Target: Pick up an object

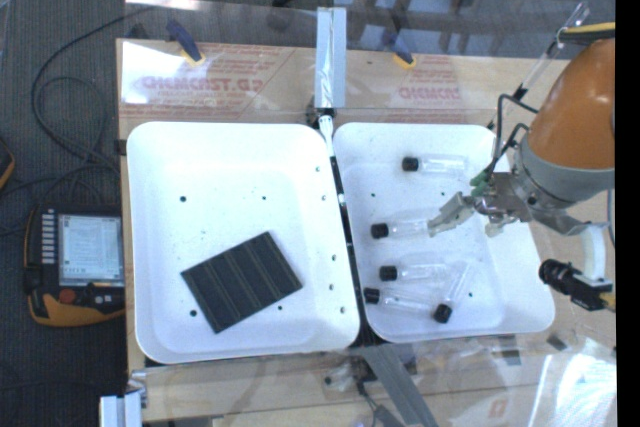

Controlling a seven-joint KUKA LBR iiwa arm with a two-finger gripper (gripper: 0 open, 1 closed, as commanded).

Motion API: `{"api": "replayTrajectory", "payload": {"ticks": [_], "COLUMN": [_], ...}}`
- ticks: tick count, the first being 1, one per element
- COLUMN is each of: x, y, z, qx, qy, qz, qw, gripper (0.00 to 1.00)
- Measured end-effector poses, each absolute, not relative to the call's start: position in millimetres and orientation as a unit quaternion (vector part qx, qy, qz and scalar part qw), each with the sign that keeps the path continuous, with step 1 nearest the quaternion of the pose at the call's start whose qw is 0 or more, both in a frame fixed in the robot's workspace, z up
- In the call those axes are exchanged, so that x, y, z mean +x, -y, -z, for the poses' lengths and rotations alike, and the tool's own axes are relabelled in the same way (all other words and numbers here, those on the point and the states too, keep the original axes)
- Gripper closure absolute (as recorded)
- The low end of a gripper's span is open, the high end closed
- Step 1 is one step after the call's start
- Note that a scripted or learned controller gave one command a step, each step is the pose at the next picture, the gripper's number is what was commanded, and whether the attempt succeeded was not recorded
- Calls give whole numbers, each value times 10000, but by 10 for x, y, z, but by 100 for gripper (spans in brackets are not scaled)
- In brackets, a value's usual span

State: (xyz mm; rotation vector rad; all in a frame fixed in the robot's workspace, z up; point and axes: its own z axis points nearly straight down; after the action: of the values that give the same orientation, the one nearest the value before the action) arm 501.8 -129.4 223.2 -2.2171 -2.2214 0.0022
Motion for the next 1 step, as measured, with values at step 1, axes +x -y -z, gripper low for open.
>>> {"api": "replayTrajectory", "payload": {"ticks": [1], "x": [4846], "y": [1772], "z": [-934], "qx": [-6031], "qy": [7976], "qz": [9], "qw": [-6], "gripper": [0]}}
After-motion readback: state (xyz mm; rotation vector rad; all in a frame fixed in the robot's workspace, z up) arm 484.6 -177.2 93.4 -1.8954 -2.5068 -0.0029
